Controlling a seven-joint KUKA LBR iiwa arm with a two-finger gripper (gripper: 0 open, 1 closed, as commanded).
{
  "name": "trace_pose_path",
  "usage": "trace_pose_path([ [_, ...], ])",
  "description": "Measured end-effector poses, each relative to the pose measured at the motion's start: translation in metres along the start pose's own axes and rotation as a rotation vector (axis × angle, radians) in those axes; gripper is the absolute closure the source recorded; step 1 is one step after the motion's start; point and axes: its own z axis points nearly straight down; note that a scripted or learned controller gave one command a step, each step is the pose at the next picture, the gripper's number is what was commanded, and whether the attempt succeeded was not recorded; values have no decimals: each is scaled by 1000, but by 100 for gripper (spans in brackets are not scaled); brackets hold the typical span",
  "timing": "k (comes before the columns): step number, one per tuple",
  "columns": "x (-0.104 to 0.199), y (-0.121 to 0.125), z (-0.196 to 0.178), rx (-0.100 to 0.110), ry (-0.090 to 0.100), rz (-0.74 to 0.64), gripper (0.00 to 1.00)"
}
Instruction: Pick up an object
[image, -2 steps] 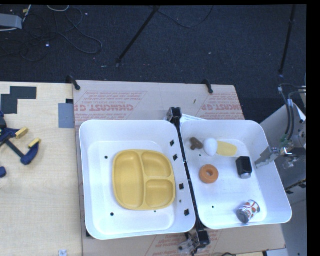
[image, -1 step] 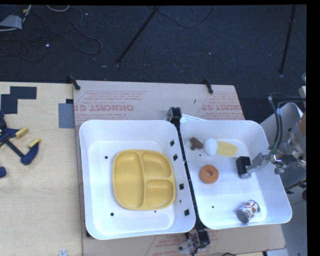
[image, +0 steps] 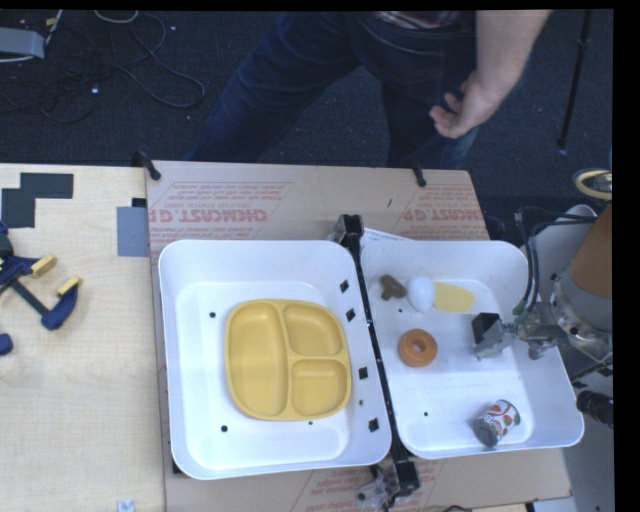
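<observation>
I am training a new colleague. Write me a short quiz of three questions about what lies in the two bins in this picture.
1. True or false: the yellow plate shares its bin with the donut.
2. Which of these lies in the right bin? A) the crushed can B) the yellow plate C) a blue clamp
3. Fill in the number: the plate is divided into ___ compartments.

Key: 1 false; 2 A; 3 three.
</observation>
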Motion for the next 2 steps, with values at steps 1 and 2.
trace_pose_path([
  [1,7,0,62,0,1,0,0],
  [2,5,0,50,-2,0,5,100],
])
